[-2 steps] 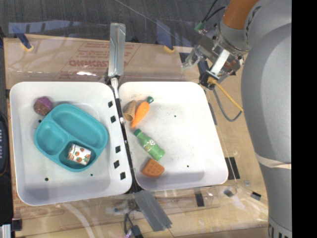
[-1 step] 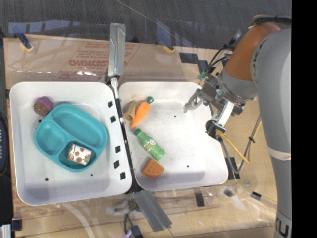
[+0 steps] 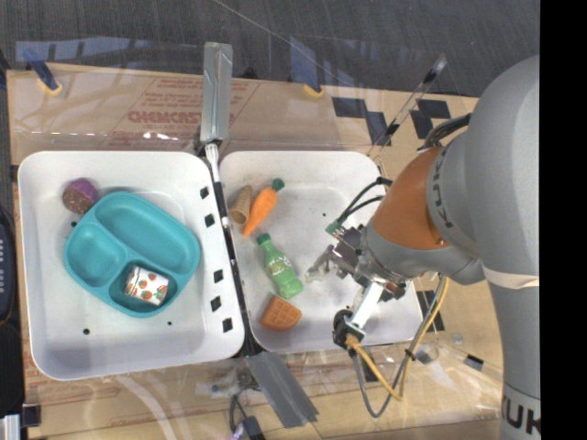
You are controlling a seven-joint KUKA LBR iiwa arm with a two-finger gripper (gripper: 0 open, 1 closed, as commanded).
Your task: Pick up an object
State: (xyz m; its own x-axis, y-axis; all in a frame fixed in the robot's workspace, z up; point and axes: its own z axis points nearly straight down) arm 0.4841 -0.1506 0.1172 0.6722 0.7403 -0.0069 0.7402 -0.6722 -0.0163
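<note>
Looming at the right, our grey arm (image 3: pixel 500 181) bends over the right bin (image 3: pixel 312 168), its orange band above the wrist. We see the jaws (image 3: pixel 323 266) low over the bin floor, just right of the green bottle (image 3: pixel 279 268), but we cannot tell if they are open or closed. Near the bottle lie a carrot (image 3: pixel 260 208), a cone (image 3: pixel 239 203) and a waffle piece (image 3: pixel 281 314). Across in the left bin (image 3: pixel 55 337), a teal divided plate (image 3: pixel 101 246) holds a small printed cup (image 3: pixel 147 285), with a purple object (image 3: pixel 80 193) beside it.
</note>
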